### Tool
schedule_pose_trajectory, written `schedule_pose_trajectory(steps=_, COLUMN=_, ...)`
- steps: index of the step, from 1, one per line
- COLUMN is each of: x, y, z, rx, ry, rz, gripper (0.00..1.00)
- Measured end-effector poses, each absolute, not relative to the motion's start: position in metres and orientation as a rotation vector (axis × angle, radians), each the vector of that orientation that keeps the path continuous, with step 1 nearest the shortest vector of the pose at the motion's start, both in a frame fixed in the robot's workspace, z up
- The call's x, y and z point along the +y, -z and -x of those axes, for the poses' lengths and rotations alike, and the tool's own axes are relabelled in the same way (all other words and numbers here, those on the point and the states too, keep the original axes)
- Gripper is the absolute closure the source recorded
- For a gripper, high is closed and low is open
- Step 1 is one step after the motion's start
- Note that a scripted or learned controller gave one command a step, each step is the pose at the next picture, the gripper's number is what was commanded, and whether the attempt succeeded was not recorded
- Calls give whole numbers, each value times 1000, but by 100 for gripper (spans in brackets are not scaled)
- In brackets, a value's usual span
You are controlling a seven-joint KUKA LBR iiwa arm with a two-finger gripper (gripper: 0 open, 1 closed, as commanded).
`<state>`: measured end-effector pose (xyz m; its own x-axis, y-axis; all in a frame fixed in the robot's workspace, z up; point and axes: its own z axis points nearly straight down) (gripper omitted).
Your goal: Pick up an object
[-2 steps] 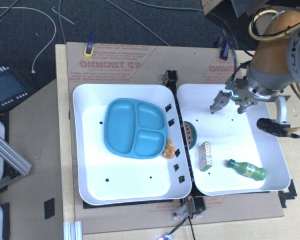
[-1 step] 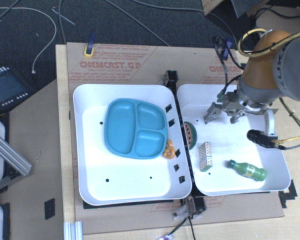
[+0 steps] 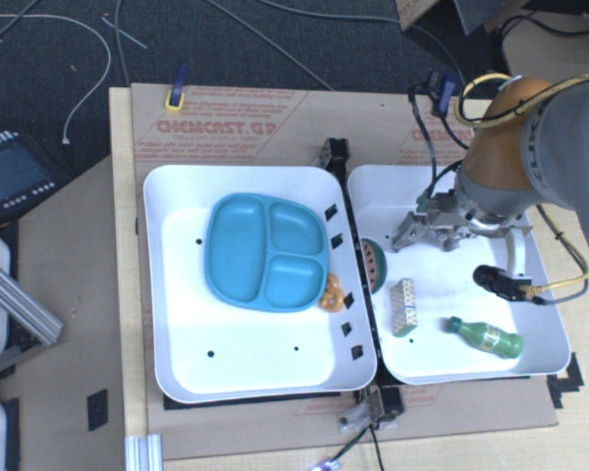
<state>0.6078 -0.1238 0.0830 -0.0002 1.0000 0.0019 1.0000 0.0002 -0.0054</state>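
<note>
In the right bin (image 3: 545, 361) lie a green bottle (image 3: 488, 337) on its side near the front right, a small silvery textured block (image 3: 403, 305) in the middle, and a round green and red object (image 3: 373, 264) against the left wall. My gripper (image 3: 434, 232) hangs over the back part of this bin, some way behind the silvery block and apart from it. The grey arm with its orange band (image 3: 499, 155) comes in from the right. Nothing is seen held.
The left bin (image 3: 177, 292) holds a blue divided plate (image 3: 265, 251) with a small orange piece (image 3: 331, 293) at its front right corner. A black divider with clips (image 3: 346, 263) runs between the bins. A black fitting with a yellow cable (image 3: 501, 282) hangs under the arm above the bottle.
</note>
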Motion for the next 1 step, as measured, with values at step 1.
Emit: schedule_pose_trajectory(steps=1, x=-124, y=-97, z=-609, rx=-2220, ry=2, rz=2221, gripper=100)
